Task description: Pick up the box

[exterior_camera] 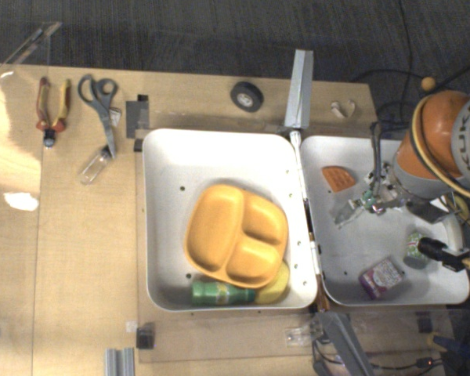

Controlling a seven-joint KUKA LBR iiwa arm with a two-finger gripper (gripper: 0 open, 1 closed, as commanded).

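Your gripper (352, 208) is hanging over the right bin (337, 288) with its fingers spread open and holding nothing — the box (381, 276), small and purple, is lying lower down toward the bin's near edge, just beside it, tilted a little.

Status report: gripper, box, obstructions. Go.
Gripper low in right bin, nothing seen between its fingers. Box lies at that bin's near edge, apart from the gripper. Small can close beside the box; orange piece farther back.
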